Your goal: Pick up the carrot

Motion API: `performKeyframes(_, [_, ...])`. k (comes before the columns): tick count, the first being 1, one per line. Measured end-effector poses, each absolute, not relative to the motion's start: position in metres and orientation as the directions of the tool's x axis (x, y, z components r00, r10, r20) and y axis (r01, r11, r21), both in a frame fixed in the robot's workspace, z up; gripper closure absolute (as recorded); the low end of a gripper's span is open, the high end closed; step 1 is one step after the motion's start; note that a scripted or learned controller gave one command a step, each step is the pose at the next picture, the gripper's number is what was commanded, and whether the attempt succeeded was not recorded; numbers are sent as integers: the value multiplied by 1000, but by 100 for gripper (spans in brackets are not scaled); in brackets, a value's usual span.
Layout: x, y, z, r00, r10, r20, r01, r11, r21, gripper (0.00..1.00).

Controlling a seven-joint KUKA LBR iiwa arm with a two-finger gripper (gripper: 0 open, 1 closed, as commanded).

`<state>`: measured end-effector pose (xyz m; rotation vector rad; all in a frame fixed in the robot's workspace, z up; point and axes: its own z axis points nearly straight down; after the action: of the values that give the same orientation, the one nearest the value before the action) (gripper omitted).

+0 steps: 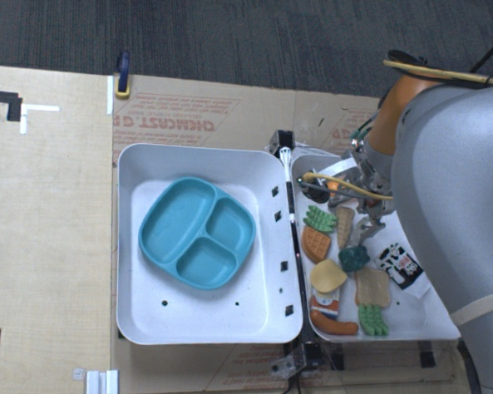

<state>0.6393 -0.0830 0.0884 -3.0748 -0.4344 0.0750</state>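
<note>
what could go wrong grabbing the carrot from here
1. The carrot lies packed against other toy food in the right bin, so the gripper may catch a neighbour instead.
2. It sits close to the bin's left wall, which may block one side.
3. The arm hides part of the bin.

- The arm [455,196] is a broad, smooth, rounded grey shell with a soft sheen
- An orange band [393,109] wraps it above the wrist
- Thin black cables run past its upper end
- The hand [364,209] is bare metal and dark fittings, with yellow and green wires showing
</note>
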Motion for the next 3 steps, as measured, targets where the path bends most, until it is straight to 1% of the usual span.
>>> performKeyframes(1, [639, -84, 89, 960, 277, -40, 275, -961, -38, 0])
performKeyframes(2, [640, -87, 89, 976, 215, -39, 214, -976, -33, 0])
performKeyframes(3, [642, -95, 89, 951, 305, -41, 304, -952, -40, 0])
